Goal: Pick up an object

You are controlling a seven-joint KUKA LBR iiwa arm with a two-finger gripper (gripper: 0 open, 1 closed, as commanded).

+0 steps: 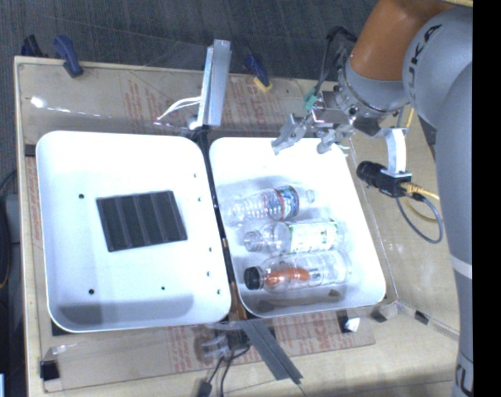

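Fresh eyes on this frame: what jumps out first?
Three clear plastic bottles lie side by side in the right bin, each on its side. The gripper hangs over that bin's far edge, apart from the bottles, under the arm's orange band. In the left bin, a dark ribbed rectangular panel sits on the floor.

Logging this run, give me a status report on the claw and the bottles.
Claw open, above right bin's far rim, holding nothing. Three clear bottles lying side by side in right bin, untouched. Nothing between claw and bottles.
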